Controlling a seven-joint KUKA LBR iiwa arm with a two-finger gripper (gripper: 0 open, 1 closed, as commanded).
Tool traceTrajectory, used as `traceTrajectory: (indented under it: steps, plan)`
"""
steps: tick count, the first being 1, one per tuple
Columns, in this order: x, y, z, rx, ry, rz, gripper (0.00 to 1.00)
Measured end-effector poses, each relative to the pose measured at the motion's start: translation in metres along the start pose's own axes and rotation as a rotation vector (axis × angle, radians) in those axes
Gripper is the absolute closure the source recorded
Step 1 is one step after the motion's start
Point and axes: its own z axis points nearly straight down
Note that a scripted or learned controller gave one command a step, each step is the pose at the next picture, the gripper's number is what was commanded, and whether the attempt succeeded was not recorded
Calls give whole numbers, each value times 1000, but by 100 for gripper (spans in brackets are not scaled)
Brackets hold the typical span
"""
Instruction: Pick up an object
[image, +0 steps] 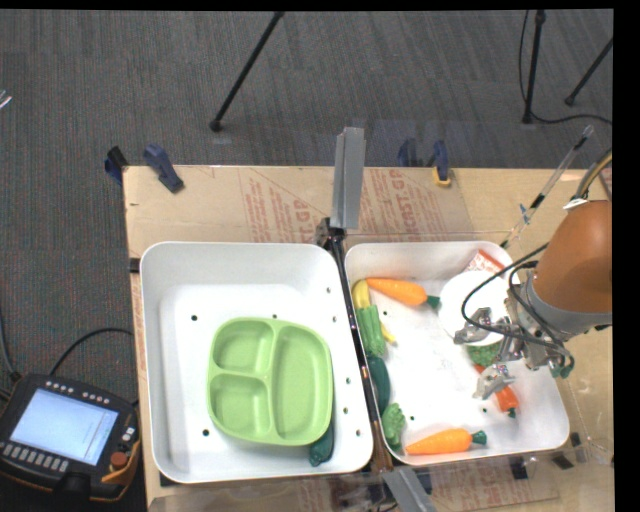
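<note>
We see a table (250, 200) topped with brown cardboard carrying two shallow white bins side by side, and in the left bin (170, 300) lies a light green divided plate (270, 380) with three compartments, a dark green item (320, 452) peeking out just beside its near right corner. Blue clamps (160, 167) grip the table's far edge, and a grey upright bar (349, 180) stands at the far end of the seam between the bins. On the dark carpet at lower left we find a handheld control pendant (65, 430) with a lit screen, while thin black tripod legs (245, 70) cross the floor beyond the table.
</note>
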Motion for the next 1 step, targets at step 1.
traceTrajectory:
  steps: [1]
  plan:
    - [2,-6,11,-1,7,-35,0]
